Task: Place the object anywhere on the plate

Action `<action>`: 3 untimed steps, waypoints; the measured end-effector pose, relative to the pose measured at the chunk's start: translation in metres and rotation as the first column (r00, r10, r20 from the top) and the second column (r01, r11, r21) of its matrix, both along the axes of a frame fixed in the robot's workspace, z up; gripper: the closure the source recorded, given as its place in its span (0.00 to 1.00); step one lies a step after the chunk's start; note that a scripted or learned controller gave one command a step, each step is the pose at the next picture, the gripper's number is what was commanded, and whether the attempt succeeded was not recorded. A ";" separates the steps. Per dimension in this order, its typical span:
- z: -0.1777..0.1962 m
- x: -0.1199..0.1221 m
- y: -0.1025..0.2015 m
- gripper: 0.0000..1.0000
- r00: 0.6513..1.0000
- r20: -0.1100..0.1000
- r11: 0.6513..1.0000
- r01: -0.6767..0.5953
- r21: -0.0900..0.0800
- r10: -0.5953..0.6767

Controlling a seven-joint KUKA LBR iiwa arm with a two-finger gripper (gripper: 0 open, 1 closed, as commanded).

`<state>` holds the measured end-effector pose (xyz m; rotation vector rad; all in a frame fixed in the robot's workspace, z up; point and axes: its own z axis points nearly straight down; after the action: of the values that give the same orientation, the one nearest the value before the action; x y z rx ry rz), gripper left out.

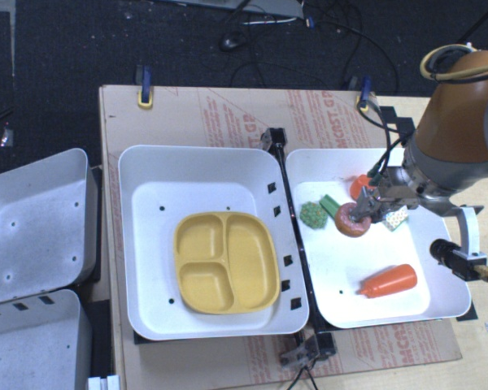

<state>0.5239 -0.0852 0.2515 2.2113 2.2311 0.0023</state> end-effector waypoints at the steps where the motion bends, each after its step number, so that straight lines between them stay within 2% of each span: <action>1: -0.001 -0.005 0.057 1.00 1.000 -0.003 1.000 0.000 0.001 0.000; 2: -0.001 0.011 0.109 1.00 1.000 0.000 1.000 0.000 0.000 0.000; 3: -0.015 0.007 0.163 1.00 1.000 -0.005 1.000 0.001 0.000 -0.001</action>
<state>0.5313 0.0776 0.2362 2.2146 2.2325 -0.0028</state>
